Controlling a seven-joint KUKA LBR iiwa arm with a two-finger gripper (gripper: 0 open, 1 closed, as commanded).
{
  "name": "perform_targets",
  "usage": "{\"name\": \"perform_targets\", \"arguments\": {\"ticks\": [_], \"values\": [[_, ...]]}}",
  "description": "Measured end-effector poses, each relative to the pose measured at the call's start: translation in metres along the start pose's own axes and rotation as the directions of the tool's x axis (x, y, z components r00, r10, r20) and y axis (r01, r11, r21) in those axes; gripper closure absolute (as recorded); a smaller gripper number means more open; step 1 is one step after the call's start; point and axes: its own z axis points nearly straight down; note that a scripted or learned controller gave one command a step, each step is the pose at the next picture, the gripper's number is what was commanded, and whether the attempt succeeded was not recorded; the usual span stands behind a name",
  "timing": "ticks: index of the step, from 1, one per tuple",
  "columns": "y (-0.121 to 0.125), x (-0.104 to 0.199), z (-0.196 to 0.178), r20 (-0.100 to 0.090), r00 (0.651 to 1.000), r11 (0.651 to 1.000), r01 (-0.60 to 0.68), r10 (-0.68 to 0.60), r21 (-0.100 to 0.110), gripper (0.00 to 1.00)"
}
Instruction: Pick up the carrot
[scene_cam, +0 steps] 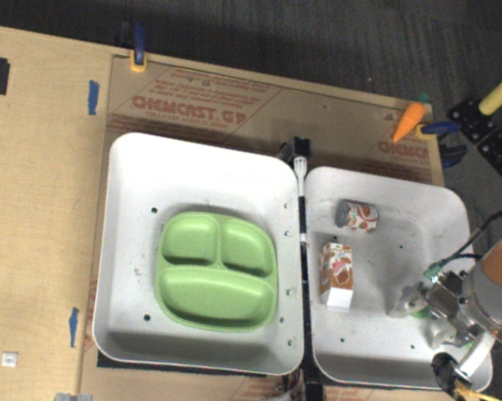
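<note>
Orange carrot lies on bench at upper right of frame, outside bins, long axis near-vertical, green top up. Gripper sits low in right bin; I cannot tell its state. Carrot lies up-frame, slightly left of gripper, well apart.

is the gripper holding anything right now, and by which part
Cannot be told: the gripper sits low in the right bin, away from the carrot outside the bins.
</note>
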Motion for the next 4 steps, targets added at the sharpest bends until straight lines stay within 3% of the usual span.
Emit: {"name": "perform_targets", "arguments": {"ticks": [1, 2, 3, 4], "values": [[-0.020, 0.023, -0.003, 0.016, 0.924, 0.924, -0.382, 0.383, -0.029, 0.00], [0.011, -0.023, -0.037, 0.010, 0.961, 0.961, -0.277, 0.277, -0.006, 0.00], [-0.012, 0.010, -0.031, 0.010, 0.832, 0.832, -0.554, 0.555, -0.030, 0.00], [-0.012, 0.011, -0.041, 0.011, 0.833, 0.832, -0.553, 0.554, -0.029, 1.00]]}}
